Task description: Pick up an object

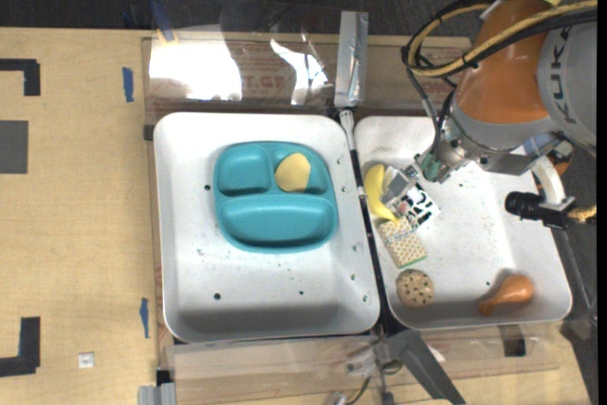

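Note:
My gripper hangs low over the left part of the right bin, its black-and-white patterned fingers just right of a yellow banana. A beige waffle-patterned piece lies right below the gripper. A round cookie sits near the bin's front left. An orange pear-shaped object lies at the front right. Whether anything sits between the fingers is unclear.
The left bin holds a teal divided plate with a yellow lemon-like item in its upper right compartment. A metal divider and a clear plastic sheet stand behind the bins. The arm's orange band looms over the right bin's back.

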Available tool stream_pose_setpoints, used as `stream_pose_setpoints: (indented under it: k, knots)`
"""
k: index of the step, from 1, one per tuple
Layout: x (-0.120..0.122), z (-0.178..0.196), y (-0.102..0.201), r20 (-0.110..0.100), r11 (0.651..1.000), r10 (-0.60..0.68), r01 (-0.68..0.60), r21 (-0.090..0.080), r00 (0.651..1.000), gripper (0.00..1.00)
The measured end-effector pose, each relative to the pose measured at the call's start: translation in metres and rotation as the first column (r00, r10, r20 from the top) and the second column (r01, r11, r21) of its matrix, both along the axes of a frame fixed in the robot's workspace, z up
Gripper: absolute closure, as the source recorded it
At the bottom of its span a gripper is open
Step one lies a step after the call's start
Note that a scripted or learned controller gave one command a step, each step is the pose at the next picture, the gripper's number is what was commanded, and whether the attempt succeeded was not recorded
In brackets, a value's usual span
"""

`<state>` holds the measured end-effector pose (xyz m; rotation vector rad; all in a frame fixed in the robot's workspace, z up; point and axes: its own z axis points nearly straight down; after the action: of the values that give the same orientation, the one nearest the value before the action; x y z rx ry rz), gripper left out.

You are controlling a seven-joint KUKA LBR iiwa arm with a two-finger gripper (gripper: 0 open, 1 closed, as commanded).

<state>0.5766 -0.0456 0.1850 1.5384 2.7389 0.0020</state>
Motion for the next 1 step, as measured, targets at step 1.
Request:
stream_pose_setpoints:
  k: [1]
  knots:
    - [0.0085, -0.0732, -0.0627, -0.006, 0.993, -0.122, 0.122, -0.002, 0.993, 0.00]
